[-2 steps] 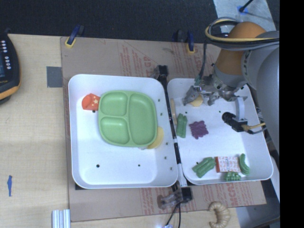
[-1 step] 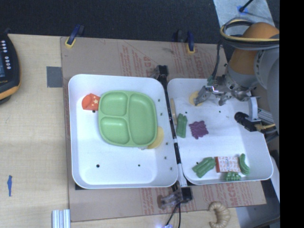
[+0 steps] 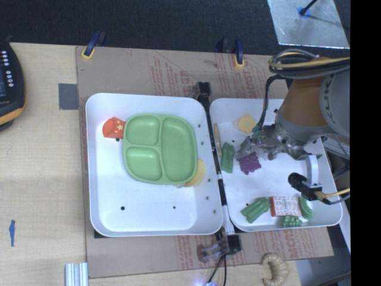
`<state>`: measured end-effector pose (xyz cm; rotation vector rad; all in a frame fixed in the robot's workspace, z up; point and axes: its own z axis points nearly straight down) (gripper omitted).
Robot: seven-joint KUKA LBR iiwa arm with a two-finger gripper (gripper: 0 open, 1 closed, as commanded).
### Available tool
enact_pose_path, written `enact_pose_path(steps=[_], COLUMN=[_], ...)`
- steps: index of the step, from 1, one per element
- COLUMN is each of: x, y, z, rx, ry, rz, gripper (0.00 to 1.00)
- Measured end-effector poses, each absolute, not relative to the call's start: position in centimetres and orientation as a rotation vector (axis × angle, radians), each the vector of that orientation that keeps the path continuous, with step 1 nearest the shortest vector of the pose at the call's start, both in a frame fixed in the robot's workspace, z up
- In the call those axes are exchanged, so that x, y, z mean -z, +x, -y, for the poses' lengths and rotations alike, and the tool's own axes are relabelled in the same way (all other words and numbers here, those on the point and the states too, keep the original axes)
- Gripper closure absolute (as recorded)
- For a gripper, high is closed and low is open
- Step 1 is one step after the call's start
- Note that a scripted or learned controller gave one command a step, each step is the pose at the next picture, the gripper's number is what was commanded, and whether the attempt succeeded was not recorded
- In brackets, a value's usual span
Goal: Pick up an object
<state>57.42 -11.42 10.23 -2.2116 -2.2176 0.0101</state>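
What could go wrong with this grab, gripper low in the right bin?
1. The gripper sits over the purple toy with the green piece close beside; it may nudge either instead of gripping.
2. Both lie near the right bin inner wall, so a push could jam them there.

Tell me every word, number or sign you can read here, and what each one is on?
None can be read for sure.
Cardboard sheet: faint red print, too blurred.
Small red-and-white packet in the right bin: print too small.
Red piece beside the green divided plate: a yellow star, no words.
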Motion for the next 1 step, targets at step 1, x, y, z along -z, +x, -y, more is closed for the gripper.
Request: enact_pose_path(steps=[1], x=[-9.15], y=[57.05], z=[13.29], rx=[-0.007], ry=[-2.215], rz=[2.222], gripper=[0.0])
